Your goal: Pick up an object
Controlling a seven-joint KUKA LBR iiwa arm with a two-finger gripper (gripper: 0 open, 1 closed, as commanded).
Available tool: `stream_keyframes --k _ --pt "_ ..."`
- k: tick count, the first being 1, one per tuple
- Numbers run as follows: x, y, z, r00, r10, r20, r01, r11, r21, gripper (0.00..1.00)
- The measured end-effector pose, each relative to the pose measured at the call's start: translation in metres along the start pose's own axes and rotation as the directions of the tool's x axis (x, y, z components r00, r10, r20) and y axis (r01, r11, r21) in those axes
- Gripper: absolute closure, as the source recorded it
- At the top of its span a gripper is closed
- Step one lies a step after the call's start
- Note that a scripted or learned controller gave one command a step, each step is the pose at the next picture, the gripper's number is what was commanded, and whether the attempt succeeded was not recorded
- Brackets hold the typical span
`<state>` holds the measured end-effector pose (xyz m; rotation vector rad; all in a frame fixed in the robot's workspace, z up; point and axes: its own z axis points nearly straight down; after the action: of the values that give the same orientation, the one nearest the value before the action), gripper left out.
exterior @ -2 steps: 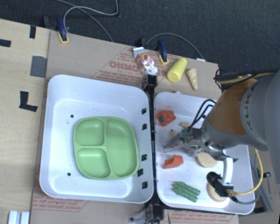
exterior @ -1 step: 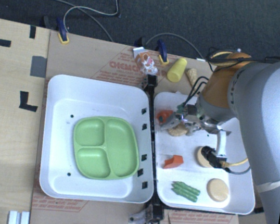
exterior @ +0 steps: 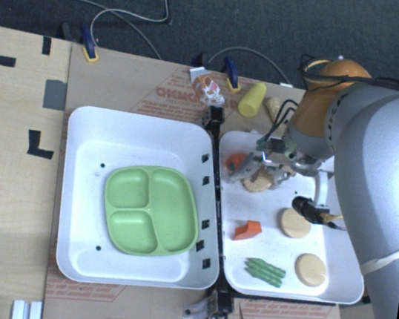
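Low in the right bin (exterior: 344, 290) over the tan lump (exterior: 259, 182) beside an orange piece (exterior: 237, 159), near the divider, presumably positioned for a grasp; state of jaws (exterior: 270, 161) not discernible.

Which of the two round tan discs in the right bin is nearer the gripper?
The upper disc, level with the orange piece. It lies nearer the gripper than the lower disc, which sits beside the green beans.
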<state>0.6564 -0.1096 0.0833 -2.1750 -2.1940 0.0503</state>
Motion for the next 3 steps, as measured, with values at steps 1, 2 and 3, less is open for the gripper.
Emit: stream_keyframes --k 1,2,3 --pt "0.0025 0.0012 -0.0002 1.000 0.003 0.008 -0.003 1.000 0.004 0.00" --pt "0.0057 0.0008 -0.0004 1.000 0.008 0.016 -0.008 1.000 0.002 0.00" --pt "0.0060 0.0008 -0.0004 1.000 0.008 0.017 -0.008 1.000 0.002 0.00"
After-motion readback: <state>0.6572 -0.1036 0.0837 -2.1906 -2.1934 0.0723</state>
